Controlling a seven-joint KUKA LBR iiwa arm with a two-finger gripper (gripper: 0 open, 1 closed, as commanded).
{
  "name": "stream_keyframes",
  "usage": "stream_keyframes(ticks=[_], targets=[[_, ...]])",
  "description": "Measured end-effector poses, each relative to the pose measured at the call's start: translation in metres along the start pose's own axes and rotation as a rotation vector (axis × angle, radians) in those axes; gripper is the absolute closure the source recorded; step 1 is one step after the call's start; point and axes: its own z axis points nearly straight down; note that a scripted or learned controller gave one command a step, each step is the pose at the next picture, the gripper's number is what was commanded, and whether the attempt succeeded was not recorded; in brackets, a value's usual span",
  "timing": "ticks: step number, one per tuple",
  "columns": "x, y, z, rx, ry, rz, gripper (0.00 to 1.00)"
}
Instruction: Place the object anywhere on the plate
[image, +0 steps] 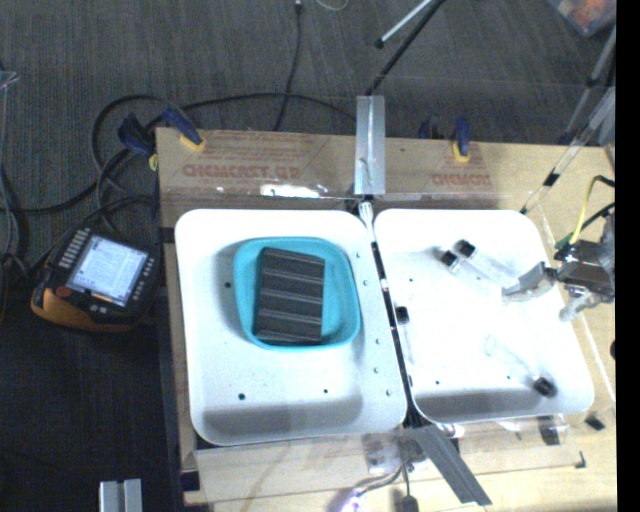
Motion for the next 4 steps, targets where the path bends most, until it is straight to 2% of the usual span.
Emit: stream_keyframes(ticks=[1, 2, 3, 4], targets=[[-0.007, 0.005, -0.055, -0.002, 0.000, 0.057, 0.00], [0.008, -0.002, 0.114, 0.003, 0.004, 0.028, 0.00], [0.074, 0.005, 0.167, -0.041, -0.013, 0.094, 0.00], [0.013, -0.002, 0.123, -0.001, 0.001, -0.205, 0.00]])
